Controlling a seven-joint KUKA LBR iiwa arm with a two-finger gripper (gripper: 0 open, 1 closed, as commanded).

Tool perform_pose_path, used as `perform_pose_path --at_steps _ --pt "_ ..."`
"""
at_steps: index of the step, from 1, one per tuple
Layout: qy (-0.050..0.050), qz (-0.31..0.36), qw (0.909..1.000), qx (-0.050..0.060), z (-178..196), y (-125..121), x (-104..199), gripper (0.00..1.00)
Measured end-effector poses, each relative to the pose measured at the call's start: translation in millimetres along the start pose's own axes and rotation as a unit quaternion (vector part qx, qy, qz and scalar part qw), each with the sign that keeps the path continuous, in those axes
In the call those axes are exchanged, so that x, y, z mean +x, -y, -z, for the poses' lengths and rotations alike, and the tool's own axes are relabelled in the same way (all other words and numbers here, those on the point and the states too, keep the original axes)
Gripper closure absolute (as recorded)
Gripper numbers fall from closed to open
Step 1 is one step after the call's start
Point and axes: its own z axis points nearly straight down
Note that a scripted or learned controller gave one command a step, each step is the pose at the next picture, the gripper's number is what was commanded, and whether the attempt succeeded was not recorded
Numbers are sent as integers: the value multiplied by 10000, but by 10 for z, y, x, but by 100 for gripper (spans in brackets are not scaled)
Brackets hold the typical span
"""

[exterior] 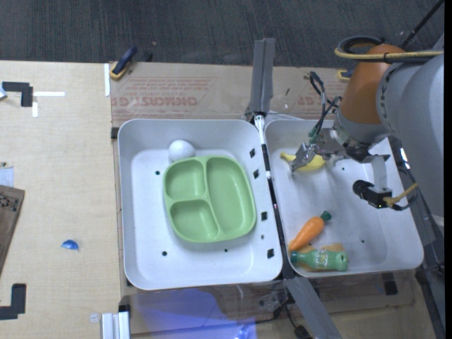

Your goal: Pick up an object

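The counter (49,189) is pale wood and carries two shallow white bins side by side. The grey arm (417,104), with its orange band (364,90) above the wrist, reaches in over the far right corner of the counter and down into the right bin (367,256). The left bin (141,210) holds a green divided plate (209,198) near its middle, and a small white ball (181,149) touches the plate's far edge, toward the bin's far left corner.

In the right bin, a yellow banana (316,164) lies near the far left corner. The jaws (308,157) sit right at it, their dark tips low over the banana's left half, with yellow showing just beside and under them. Whether the tips are spread or closed cannot be told, nor whether the banana is truly between them.

Well apart from the jaws, toward the near edge of the same bin, an orange carrot (308,233) with a green top lies on a slant. Just beside it, along the near wall, a green bottle (322,260) lies on its side. A small blue piece (69,245) rests on the counter, left of the left bin.
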Motion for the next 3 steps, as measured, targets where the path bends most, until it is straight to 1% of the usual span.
perform_pose_path --at_steps 1,2,3 --pt "13 17 10000 -2 95 -5 1 100" --pt "12 17 10000 0 94 -4 3 0" --pt "-11 170 9999 14 -11 1090 114 0"
